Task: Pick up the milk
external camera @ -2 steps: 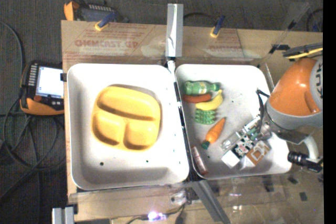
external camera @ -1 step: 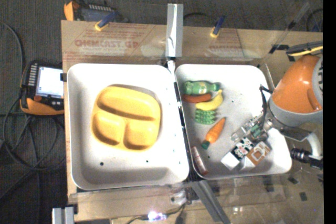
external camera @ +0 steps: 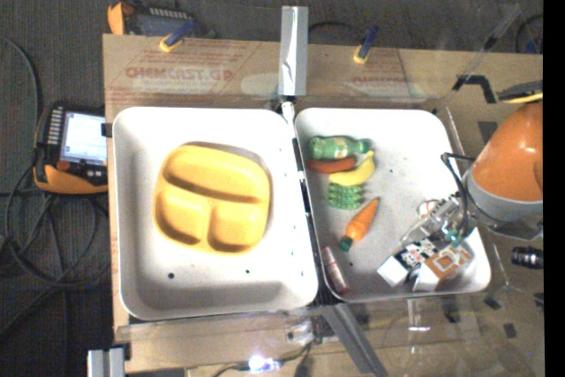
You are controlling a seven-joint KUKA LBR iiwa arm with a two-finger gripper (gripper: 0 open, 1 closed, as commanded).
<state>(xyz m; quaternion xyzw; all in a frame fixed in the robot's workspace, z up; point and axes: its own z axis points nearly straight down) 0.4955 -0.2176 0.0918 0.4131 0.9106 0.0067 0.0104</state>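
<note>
I see the milk carton (external camera: 422, 263) lying on its side in the right bin (external camera: 402, 124), down at about five o'clock in that bin, close against the near right corner, its white end pointing toward seven o'clock. The end effector (external camera: 439, 225) sits directly above and just touching or nearly touching the carton's upper edge, with the arm (external camera: 512, 163) reaching in from three o'clock; I read that as a descent lined up on the carton, though the metal and wires there are too cluttered for me to tell whether the end effector is wide, narrow or already gripping. The corner spot matters: I judge the bin walls will crowd any approach from four or six o'clock. The other things in this bin lie well apart from the carton, toward ten and eleven o'clock: a green bottle (external camera: 335, 147), a banana (external camera: 355, 171), a carrot (external camera: 359, 225) and a small dark thing (external camera: 334, 267) near the left wall, so they should not interfere. The left bin (external camera: 141, 278) holds a yellow divided tray (external camera: 213, 199) at its centre, away from this work.
</note>
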